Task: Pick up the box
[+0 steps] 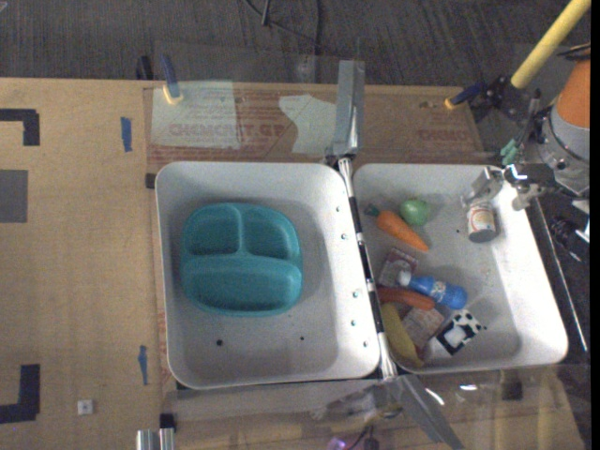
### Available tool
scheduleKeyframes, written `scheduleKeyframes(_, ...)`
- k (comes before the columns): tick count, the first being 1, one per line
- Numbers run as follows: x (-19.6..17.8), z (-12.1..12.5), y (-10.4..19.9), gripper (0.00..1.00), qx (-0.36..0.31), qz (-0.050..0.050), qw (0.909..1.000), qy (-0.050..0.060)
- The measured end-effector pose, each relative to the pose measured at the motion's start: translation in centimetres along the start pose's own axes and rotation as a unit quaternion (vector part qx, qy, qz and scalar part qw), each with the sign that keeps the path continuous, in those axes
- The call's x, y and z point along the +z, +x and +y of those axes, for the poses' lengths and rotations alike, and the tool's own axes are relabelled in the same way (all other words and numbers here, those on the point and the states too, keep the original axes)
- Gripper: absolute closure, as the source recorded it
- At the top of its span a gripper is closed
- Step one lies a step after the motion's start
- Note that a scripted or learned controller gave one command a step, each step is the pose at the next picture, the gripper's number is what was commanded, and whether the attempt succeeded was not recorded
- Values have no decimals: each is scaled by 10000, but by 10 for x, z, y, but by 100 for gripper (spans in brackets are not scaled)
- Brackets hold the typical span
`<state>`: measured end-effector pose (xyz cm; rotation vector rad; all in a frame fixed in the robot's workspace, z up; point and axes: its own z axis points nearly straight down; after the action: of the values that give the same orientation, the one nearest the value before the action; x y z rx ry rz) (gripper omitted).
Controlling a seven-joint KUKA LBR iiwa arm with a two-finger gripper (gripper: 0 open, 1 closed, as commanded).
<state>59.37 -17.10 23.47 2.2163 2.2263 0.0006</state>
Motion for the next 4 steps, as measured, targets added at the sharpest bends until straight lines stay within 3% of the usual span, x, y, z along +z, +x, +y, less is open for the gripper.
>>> scheduleKeyframes(1,32,-60,8,0,-278,-1,9996,-1)
scheduleKeyframes(2,128,-102,-11,0,-445,-11,9990,-106)
scheduleKeyframes(3,119,-29,-24,0,830,-5,9965,-6)
scheduleKeyframes(4,147,-15,-18,0,732,-10,9973,-24)
